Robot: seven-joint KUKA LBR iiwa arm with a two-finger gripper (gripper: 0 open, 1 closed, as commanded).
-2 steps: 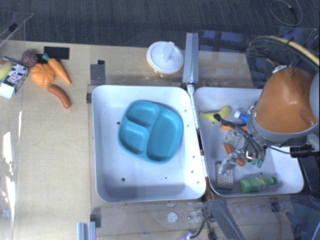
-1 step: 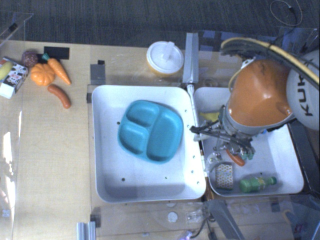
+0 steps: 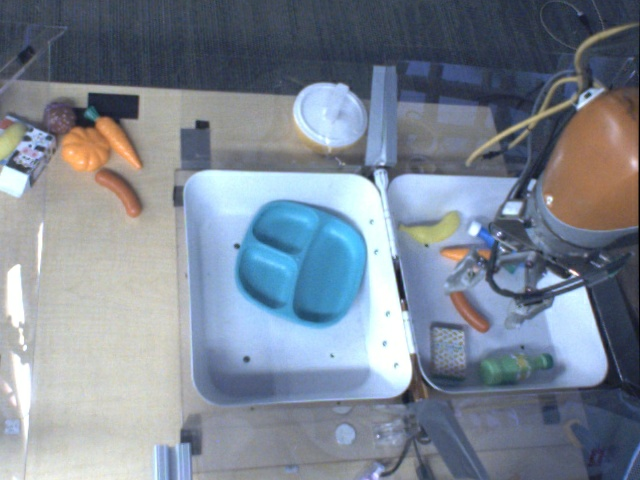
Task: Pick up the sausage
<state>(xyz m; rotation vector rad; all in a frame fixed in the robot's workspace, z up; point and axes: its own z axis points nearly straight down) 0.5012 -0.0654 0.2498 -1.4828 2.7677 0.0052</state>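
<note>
Here, claw (image 3: 497, 274) over right bin (image 3: 590, 353), right of frame.
Hovering just above sausage (image 3: 469, 310) lying at lower middle of that bin; fingers' state impossible to tell.

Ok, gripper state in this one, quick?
Gripper: cannot be told; it hangs over the right bin beside the sausage, nothing visibly held.

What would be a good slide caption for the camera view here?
KUKA arm's gripper hovers beside the sausage in the right bin, near a banana and green bottle.
</note>
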